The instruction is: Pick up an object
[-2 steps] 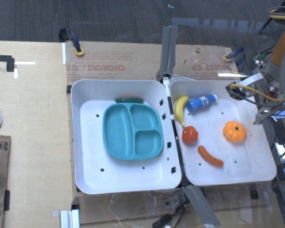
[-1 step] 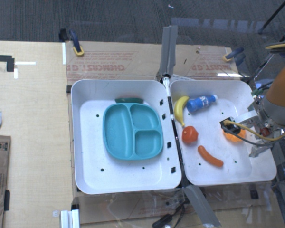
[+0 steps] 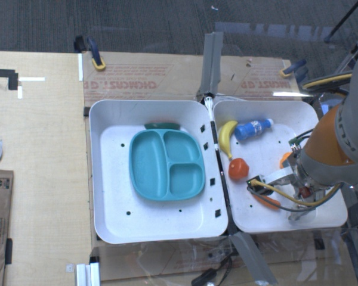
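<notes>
The right bin point(image 3: 268, 222) holds a yellow banana point(image 3: 227, 137), a blue bottle point(image 3: 252, 128) lying on its side, a red round fruit point(image 3: 238, 168) and a long orange piece like a carrot point(image 3: 266, 201). My gripper point(image 3: 296, 193) is low over the front right part of this bin, just right of the carrot's end. The arm's orange band point(image 3: 328, 145) sits above it. A small orange item point(image 3: 284, 158) peeks out at the arm's left edge. Yellow cables loop under the wrist and hide the gripper's tip.
The left bin point(image 3: 107, 219) carries a teal divided plate point(image 3: 167, 164) with a dark green object point(image 3: 162, 126) behind it. A grey divider post point(image 3: 211, 64) stands between the bins at the back. Clamps sit on the cardboard behind the bins.
</notes>
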### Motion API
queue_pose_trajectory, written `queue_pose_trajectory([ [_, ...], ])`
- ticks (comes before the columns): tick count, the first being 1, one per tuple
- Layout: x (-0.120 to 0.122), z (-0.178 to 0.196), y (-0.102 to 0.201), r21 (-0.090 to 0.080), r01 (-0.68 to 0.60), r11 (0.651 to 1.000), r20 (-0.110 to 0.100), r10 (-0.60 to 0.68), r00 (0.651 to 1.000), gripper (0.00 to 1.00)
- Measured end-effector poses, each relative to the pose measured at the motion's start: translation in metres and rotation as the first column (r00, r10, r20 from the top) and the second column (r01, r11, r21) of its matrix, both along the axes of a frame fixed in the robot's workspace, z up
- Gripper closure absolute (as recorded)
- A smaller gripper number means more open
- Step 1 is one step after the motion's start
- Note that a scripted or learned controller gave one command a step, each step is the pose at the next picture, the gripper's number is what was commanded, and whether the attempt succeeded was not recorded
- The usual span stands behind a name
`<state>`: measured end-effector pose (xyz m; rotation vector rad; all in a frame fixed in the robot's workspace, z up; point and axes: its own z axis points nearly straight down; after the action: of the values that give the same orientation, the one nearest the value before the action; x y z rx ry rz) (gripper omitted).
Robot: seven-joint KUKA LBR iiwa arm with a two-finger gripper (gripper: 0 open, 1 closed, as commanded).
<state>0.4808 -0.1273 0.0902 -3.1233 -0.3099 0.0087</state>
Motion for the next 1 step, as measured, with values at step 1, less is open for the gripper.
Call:
queue_pose_trajectory([
  [1, 0.0536, 0.1195, -0.0277, -0.003, -0.005, 1.0, 0.001, 0.005, 1.0, 0.0],
])
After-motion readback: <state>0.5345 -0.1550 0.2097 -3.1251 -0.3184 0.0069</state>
